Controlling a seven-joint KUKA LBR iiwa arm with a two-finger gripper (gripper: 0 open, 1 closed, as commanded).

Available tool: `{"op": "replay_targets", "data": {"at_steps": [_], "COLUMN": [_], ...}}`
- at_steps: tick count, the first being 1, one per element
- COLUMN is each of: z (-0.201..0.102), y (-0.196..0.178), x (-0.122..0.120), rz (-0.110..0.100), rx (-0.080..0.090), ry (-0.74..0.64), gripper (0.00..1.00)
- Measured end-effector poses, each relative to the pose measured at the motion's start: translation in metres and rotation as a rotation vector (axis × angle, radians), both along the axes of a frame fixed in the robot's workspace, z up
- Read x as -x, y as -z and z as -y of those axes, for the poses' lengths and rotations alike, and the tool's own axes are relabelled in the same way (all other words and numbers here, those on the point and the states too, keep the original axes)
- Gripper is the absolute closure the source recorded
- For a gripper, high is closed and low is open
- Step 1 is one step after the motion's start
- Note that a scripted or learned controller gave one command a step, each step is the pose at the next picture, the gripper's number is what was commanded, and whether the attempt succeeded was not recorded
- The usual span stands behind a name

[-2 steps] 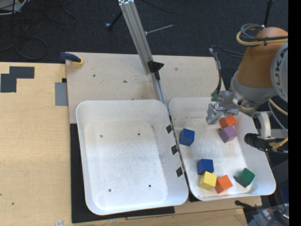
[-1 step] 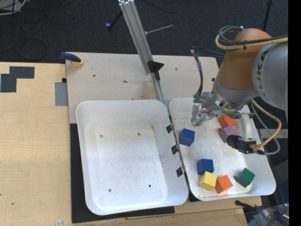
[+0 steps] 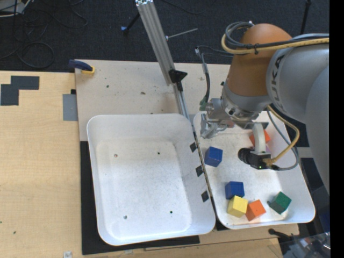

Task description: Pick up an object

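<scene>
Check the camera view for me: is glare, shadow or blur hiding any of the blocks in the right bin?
Camera view: lighting is even and the image sharp enough; the shallow white right bin shows no strong glare. The blue cube under the claw casts a soft shadow. The yellow cube, orange cube and green cube read clearly; the grey arm hides the bin's far part.

5 blocks (image 3: 235, 190) lie in the right bin (image 3: 301, 211) — left bin (image 3: 102, 138) beside it.
</scene>
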State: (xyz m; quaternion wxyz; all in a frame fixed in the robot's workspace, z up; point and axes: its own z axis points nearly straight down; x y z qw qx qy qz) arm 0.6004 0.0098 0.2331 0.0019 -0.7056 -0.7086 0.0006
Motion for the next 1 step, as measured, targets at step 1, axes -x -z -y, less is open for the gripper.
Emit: {"op": "replay_targets", "data": {"at_steps": [1], "z": [-0.047], "y": [-0.0056], "x": [-0.0137], "rz": [0.0], "rx": [0.0], "ry": [0.0], "gripper": [1.0]}}
